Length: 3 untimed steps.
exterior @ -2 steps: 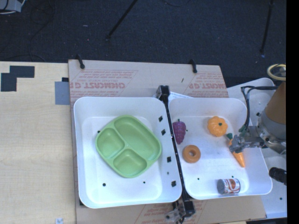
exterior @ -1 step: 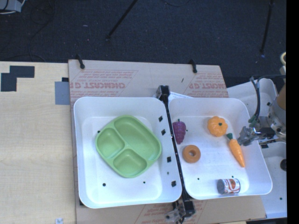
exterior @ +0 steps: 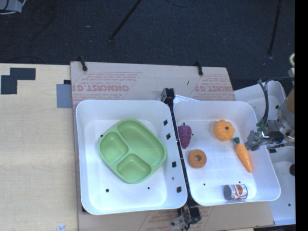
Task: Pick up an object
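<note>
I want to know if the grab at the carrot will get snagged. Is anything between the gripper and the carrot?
Nothing visible is. The gripper sits at the right bin's right wall, just above the carrot's green end. The pumpkin, donut and can lie off to the sides.

A single fixed camera looks down at a slant from above the bench (exterior: 38, 143), taking in both white bins (exterior: 86, 129) side by side from moderate height.
</note>
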{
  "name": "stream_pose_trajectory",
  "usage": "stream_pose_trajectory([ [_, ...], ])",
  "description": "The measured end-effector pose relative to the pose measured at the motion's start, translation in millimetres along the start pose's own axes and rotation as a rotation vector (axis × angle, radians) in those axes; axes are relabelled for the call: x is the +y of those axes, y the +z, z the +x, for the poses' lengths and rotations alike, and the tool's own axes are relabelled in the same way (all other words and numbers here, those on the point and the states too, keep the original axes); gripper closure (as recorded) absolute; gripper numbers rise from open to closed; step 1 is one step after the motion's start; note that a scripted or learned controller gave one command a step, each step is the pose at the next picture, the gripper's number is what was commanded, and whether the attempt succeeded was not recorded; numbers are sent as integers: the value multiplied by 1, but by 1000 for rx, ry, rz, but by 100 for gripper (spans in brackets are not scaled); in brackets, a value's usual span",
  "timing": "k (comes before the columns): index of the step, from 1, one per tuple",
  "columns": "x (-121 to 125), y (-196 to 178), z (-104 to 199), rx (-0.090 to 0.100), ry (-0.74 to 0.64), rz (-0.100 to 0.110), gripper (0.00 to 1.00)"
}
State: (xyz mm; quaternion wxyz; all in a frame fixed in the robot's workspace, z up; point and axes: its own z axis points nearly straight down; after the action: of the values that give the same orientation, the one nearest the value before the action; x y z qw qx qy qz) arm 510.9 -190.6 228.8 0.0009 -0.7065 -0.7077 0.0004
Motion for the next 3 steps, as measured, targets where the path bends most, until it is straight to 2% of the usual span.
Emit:
stream_pose_trajectory([
  [1, 1, -9, 50, 2, -3, 0, 100],
  [2, -9, -9, 97, 2, -2, 2, 100],
  [3, -5, -15, 150, 2, -3, 1, 100],
])
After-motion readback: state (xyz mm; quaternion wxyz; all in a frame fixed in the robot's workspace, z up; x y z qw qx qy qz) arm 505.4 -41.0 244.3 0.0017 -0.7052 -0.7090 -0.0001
